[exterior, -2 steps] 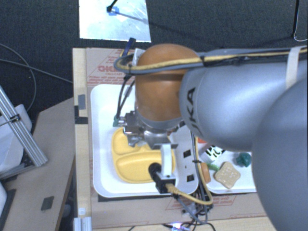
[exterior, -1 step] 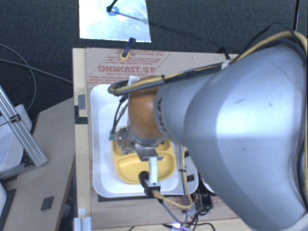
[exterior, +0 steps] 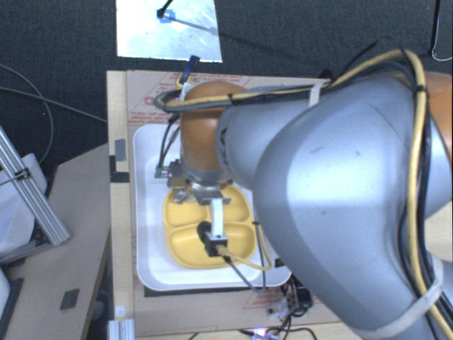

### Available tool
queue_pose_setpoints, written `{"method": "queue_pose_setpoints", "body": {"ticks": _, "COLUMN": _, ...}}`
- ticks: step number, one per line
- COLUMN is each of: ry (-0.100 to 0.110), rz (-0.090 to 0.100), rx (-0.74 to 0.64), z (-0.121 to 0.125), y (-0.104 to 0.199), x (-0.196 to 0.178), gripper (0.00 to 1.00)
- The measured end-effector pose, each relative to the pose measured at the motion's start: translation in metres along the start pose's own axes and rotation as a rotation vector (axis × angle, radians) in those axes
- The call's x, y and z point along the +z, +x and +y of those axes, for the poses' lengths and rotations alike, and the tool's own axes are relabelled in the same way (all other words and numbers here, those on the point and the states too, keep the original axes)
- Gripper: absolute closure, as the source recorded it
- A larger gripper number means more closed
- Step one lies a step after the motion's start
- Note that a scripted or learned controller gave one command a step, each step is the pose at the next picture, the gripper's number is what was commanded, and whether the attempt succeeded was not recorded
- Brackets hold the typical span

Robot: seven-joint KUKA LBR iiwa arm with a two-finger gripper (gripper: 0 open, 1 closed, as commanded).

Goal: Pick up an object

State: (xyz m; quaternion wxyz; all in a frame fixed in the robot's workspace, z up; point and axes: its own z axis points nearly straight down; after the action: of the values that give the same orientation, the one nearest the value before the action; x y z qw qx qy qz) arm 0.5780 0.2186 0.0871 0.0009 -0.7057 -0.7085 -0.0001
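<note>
A yellow moulded plastic piece (exterior: 182,250) with several rounded lobes lies in the left white bin (exterior: 145,190), filling its near half. My gripper (exterior: 203,191) hangs straight over the far part of this yellow piece, close above or on it. The orange band (exterior: 202,137) of the wrist rises just behind it. From this angle the wrist covers the gripper's tip, and nothing can be seen held in it.
The big grey arm (exterior: 340,190) covers the right half of the view and the right bin. Cardboard (exterior: 120,119) lies under the bins. A shiny sheet (exterior: 168,20) lies on the dark floor beyond. An aluminium frame (exterior: 32,197) stands at the left.
</note>
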Motion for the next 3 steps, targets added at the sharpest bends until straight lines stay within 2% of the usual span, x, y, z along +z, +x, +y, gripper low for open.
{"method": "queue_pose_setpoints", "body": {"ticks": 1, "ry": -0.004, "rz": 0.001, "rx": -0.002, "z": -0.094, "y": 0.018, "x": -0.024, "gripper": 1.0}}
{"method": "queue_pose_setpoints", "body": {"ticks": 2, "ry": 0.002, "rz": 0.001, "rx": 0.007, "z": -0.016, "y": -0.031, "x": -0.022, "gripper": 1.0}}
{"method": "queue_pose_setpoints", "body": {"ticks": 3, "ry": -0.027, "rz": 0.003, "rx": -0.001, "z": -0.068, "y": 0.013, "x": -0.002, "gripper": 1.0}}
